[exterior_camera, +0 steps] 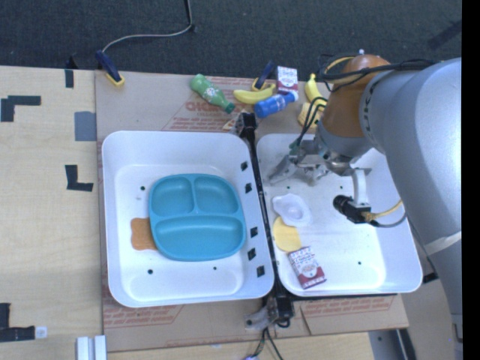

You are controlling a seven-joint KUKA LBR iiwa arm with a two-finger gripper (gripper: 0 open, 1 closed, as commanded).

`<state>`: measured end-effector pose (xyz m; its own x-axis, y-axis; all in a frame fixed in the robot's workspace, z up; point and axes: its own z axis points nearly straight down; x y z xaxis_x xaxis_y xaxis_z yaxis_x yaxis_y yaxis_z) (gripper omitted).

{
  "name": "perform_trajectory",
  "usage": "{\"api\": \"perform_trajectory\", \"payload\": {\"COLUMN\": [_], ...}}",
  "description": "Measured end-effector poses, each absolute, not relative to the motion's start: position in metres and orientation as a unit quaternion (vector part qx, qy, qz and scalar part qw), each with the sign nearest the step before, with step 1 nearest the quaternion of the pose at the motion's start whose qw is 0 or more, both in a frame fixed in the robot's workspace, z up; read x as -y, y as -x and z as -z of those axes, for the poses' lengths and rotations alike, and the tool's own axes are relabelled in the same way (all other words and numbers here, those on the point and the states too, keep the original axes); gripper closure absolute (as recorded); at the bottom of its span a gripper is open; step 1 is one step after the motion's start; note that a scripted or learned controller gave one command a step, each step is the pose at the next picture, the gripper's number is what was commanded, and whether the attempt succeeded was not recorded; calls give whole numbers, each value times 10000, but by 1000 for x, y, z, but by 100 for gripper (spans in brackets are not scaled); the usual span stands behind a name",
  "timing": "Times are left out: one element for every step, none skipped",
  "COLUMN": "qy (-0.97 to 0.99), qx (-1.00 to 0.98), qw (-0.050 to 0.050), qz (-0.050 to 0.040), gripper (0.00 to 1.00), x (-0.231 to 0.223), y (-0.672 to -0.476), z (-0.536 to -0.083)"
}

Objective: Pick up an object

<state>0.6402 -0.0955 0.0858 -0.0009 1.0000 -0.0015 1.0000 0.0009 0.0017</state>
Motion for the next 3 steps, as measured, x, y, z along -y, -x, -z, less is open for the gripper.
{"api": "perform_trajectory", "payload": {"qy": [-7067, -7069, -7063], "qx": [-7075, -7074, -7079], "qw": [16, 15, 3], "qz": [2, 2, -5], "gripper": [100, 0, 0], "x": [96, 96, 103], "y": [-640, -640, -669], "z": [-96, -95, -85]}}
